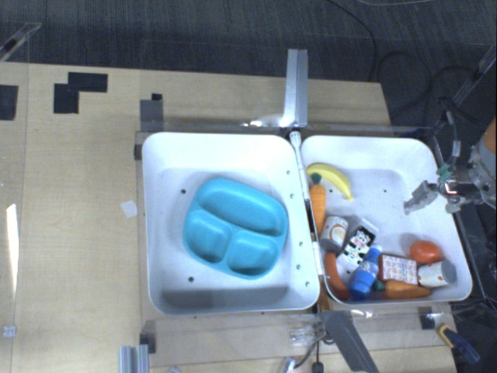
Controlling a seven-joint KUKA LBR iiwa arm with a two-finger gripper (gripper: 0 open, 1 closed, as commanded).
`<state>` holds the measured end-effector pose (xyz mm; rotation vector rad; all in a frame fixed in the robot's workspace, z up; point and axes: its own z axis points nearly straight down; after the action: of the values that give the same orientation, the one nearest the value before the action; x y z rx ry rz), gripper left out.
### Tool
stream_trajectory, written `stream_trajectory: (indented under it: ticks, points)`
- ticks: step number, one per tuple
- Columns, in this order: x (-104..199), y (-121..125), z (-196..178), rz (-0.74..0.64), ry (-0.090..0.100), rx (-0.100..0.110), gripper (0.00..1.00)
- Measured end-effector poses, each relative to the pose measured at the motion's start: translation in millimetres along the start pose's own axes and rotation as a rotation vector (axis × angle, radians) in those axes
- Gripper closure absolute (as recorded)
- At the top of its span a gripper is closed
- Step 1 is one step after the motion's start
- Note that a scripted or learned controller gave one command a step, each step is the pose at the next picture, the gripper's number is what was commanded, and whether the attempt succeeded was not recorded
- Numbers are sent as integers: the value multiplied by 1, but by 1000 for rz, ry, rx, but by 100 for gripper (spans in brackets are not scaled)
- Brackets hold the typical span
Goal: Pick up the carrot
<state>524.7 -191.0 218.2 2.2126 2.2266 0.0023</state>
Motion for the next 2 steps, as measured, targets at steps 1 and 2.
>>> stream_trajectory:
  ticks: [1,2]
  points:
    - [83,23,129,87,0,-11,0]
    - [95,99,130,65,-2,-8,0]
